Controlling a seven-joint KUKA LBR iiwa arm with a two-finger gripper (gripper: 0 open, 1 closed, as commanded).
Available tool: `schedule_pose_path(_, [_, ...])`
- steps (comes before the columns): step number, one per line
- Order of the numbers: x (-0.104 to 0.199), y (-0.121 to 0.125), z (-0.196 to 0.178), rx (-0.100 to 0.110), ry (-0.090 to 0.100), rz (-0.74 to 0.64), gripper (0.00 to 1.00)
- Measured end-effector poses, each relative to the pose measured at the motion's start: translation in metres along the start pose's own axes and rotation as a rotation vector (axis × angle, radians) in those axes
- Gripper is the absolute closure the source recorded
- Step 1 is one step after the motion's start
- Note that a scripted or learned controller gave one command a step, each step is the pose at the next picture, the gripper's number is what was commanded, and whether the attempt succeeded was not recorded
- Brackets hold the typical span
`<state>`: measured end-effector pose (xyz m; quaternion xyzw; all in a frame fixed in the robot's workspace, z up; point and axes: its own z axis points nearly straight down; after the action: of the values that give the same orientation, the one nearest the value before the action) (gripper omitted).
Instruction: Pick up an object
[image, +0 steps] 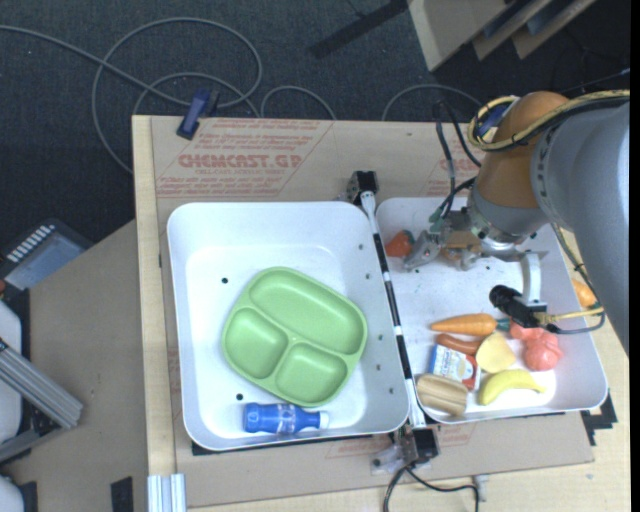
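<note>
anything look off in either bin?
Nothing spilled or broken. The blue bottle lies on its side by the near wall of the white bin, and the green divided plate next to it sits skewed to that bin's walls.

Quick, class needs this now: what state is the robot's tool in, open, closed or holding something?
Tool: cannot be told; it hangs over the far end of the right bin, beside a small red item.

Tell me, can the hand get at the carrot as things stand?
Probably yes: the carrot lies uncovered in the right bin, with bare floor between it and the hand.
</note>
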<state>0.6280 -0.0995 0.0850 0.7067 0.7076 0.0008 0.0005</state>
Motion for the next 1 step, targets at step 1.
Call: schedule_pose_path(1, [-0.0628, -0.0472, 0.0003, 0.004, -0.001, 0.002, 0.0])
